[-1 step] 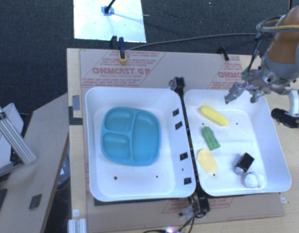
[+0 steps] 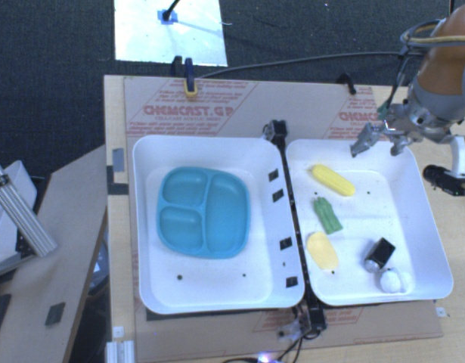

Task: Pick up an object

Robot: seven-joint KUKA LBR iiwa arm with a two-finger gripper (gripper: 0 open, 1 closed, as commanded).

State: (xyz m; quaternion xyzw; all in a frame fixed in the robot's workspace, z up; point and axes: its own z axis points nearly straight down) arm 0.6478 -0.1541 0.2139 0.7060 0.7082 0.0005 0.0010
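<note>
The grey arm with its orange band reaches in at the upper right, and its pincer [image 2: 381, 141] hangs over the far rim of the right shallow white plastic bin [image 2: 421, 206], its two grey fingers [image 2: 362, 142] spread wide apart with nothing between them.

Closest to the pincer, just below and to its left, a yellow corn-cob-shaped toy [image 2: 333, 180] lies on the bin floor, tilted. Further below it sits a small green ridged block [image 2: 328, 215], and lower again a pale yellow rounded lemon-like piece [image 2: 321, 250] near the bin's left wall. Well below the pincer, toward the near right corner, a small black box-shaped object [image 2: 379, 253] stands just beside a white rounded lump [image 2: 392, 280]; whether the two touch is hard to tell.

Far to the pincer's left, the left shallow white plastic bin [image 2: 153, 165] holds a light blue divided plastic plate [image 2: 204, 212] with three compartments, lying flat. Both bins rest on a brown printed cardboard sheet [image 2: 217, 108] laid on the wooden bench [image 2: 451, 324].
</note>
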